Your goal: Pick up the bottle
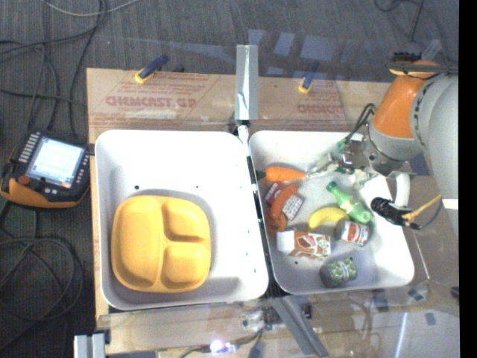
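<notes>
A small green bottle (351, 203) lies on its side in the right bin (395, 271), cap end toward the upper left, next to a yellow banana (326, 217). My gripper (337, 162) hangs over the bin's upper part, just above and a little left of the bottle, close to the tip of an orange carrot (284, 174). Nothing shows held in it. The grey arm with its orange band (396, 110) comes in from the right.
The right bin also holds a red-labelled can (352, 233), a small carton (304, 243), a dark green lump (339, 271) and a red-brown packet (284, 200). The left bin (119, 155) holds a yellow divided tray (162, 242). A black cable plug (387, 209) hangs by the bottle.
</notes>
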{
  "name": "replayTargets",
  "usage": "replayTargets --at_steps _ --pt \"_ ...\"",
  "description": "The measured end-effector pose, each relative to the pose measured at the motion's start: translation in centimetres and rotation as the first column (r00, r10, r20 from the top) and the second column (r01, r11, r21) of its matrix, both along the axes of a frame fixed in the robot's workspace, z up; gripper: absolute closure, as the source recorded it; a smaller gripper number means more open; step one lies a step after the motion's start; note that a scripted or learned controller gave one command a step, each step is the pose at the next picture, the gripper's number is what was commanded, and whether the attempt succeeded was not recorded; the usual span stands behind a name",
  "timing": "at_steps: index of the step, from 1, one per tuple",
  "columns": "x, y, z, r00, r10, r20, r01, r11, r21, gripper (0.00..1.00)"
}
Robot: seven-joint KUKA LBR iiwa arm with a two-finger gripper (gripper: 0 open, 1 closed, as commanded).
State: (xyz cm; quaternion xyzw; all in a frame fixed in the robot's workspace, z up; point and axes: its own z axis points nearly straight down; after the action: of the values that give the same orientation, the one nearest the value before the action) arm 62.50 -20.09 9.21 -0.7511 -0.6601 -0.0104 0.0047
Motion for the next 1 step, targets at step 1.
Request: replayTargets --at_steps 1 --pt "1.98 0.13 -0.04 0.998 -0.067 -0.004 0.067 0.998 0.000 0.00"
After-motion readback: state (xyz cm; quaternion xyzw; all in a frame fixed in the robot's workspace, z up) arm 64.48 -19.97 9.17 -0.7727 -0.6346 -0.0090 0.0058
